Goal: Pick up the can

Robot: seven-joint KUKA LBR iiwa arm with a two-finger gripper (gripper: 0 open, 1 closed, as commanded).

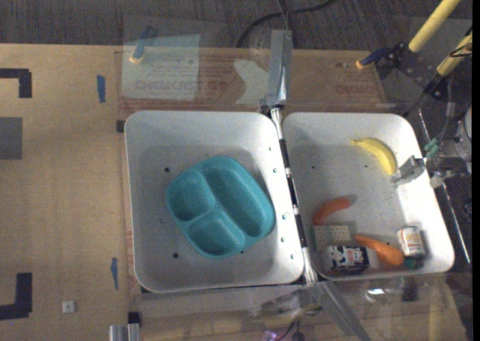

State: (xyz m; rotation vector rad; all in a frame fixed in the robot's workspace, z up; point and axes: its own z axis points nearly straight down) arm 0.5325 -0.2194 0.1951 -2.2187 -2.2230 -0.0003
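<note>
**Jaws hang at the right bin's edge, can lies apart**

The jaws (411,169) sit at the right edge of the right bin (330,137), just beside the one banana (377,154); whether they are open or closed cannot be told, and nothing shows between them. The single can (411,241) rests in that bin's lower right corner. Two orange carrots (332,209) and one black-and-white carton (347,258) lie nearby. The left bin (150,145) holds one teal divided plate (219,205).
</note>
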